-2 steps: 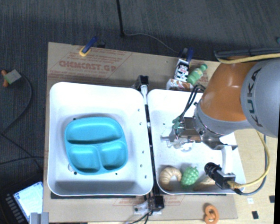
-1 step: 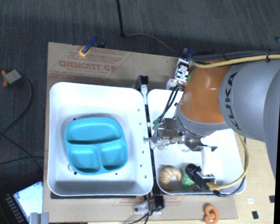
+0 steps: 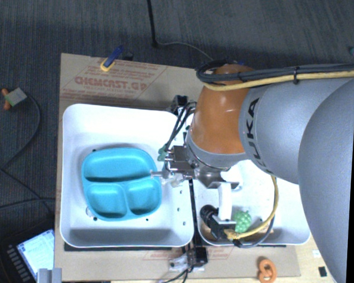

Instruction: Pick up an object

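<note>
A light blue divided plate point(image 3: 120, 182) with three compartments lies in the left bin point(image 3: 76, 126) and takes up most of its floor. My gripper point(image 3: 165, 170) hangs low over the wall between the two bins, right at the plate's right rim. Whether it touches the rim is unclear. The grey arm with its orange band point(image 3: 220, 122) covers much of the right bin point(image 3: 294, 235). A small green knobbly object point(image 3: 242, 219) lies in the right bin, just below the wrist.
Both bins rest on a cardboard sheet point(image 3: 109, 80). A blue and yellow clip point(image 3: 111, 57) lies at its far edge, and an orange ring point(image 3: 267, 269) sits on the bench in front of the right bin. Cables cross the dark floor on the left.
</note>
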Controlling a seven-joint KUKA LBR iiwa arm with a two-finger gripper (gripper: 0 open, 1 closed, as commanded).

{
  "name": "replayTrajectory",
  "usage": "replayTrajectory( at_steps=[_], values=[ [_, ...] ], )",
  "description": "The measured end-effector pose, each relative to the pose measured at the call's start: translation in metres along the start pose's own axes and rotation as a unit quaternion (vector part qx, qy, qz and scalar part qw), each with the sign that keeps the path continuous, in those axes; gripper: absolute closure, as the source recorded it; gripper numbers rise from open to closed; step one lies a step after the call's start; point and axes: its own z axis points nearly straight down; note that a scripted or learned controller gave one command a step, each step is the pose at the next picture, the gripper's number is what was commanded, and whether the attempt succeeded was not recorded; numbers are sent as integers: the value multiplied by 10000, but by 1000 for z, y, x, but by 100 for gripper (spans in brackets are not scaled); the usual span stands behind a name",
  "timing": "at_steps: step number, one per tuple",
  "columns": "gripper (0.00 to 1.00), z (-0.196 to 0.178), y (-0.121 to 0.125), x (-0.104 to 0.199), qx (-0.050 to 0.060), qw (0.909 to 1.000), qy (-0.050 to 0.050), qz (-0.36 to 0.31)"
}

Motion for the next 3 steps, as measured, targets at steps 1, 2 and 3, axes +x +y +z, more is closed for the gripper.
replayTrajectory(
  at_steps=[1,2,3],
  values=[
    [100,2,0,39,2,10000,-4,4],
    [100,44,113,44,0,10000,-14,10],
    [100,-29,149,68,-21,10000,-7,5]
  ],
)
